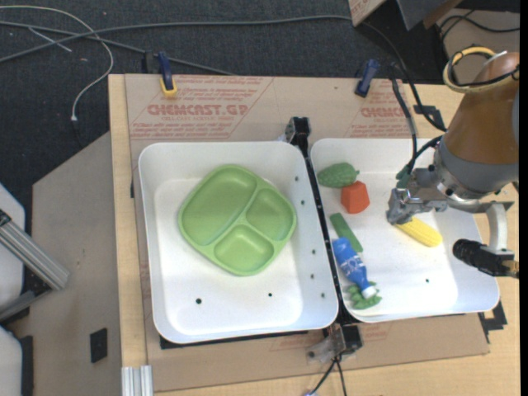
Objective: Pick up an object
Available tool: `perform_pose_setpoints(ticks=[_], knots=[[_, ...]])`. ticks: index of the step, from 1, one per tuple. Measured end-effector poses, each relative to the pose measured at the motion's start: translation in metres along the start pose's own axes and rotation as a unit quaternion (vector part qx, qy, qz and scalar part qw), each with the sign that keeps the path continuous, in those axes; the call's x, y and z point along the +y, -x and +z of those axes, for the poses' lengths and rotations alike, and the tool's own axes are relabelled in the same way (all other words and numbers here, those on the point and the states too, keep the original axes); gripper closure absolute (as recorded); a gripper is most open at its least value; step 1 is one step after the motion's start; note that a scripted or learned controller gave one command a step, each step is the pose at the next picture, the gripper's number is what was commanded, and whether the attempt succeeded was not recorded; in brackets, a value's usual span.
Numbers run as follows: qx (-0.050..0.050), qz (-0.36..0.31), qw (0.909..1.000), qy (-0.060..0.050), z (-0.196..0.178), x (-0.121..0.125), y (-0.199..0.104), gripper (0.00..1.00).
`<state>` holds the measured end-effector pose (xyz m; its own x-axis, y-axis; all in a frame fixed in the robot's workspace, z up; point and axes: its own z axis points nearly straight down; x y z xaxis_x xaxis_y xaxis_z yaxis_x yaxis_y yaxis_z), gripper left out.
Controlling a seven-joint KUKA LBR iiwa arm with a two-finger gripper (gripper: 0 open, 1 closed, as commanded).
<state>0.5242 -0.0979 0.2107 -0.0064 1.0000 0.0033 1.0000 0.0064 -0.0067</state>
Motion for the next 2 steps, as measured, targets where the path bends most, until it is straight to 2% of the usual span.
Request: perform_pose_setpoints(ticks=[1,2], knots=[[0.0,0.0,1.0,0.001,-0.01,-0.001,-0.05,1.0],[0.0,0.0,1.0,-0.001,0.002,0.0,-0.101,1.0]])
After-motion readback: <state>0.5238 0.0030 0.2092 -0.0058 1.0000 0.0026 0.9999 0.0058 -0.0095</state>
